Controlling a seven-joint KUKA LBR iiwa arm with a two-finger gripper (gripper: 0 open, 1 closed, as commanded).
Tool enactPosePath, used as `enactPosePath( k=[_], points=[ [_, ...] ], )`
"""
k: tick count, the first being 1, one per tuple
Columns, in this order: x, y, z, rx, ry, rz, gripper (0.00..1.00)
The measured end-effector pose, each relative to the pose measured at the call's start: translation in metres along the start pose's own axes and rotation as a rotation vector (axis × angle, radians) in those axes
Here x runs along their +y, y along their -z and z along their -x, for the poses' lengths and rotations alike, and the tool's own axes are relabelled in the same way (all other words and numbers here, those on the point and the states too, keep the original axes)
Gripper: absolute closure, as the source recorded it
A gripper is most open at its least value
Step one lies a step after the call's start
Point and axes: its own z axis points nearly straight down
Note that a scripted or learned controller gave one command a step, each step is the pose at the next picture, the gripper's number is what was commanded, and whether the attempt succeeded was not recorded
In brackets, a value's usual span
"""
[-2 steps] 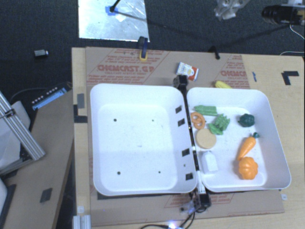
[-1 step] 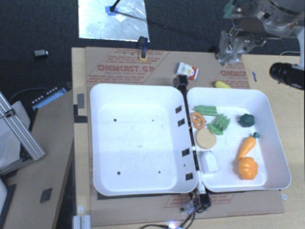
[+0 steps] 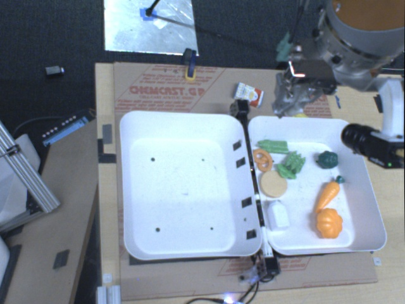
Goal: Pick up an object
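Note:
The right bin point(image 3: 362, 189) holds several toy foods: a green bean pod point(image 3: 273, 145), a pretzel point(image 3: 262, 159), a leafy green piece point(image 3: 292, 164), a round tan cookie point(image 3: 274, 185), a dark green broccoli point(image 3: 327, 159), an orange carrot point(image 3: 327, 194), an orange pumpkin point(image 3: 329, 223) and a white block point(image 3: 278, 215). My gripper point(image 3: 292, 103) hangs above the bench just behind the right bin's far left corner. Nothing shows between its fingers.
The left bin point(image 3: 136, 170) lies beside the right one, joined by a black divider point(image 3: 251, 170). A small red and white packet point(image 3: 249, 94) lies on the cardboard behind the bins. A black camera body point(image 3: 370, 144) juts over the right bin's far right edge.

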Motion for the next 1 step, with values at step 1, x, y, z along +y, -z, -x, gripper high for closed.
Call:
enactPosePath(
  k=[1],
  points=[
    [0.0237, -0.0004, 0.0639, -0.003, -0.014, 0.002, 1.00]
  ],
)
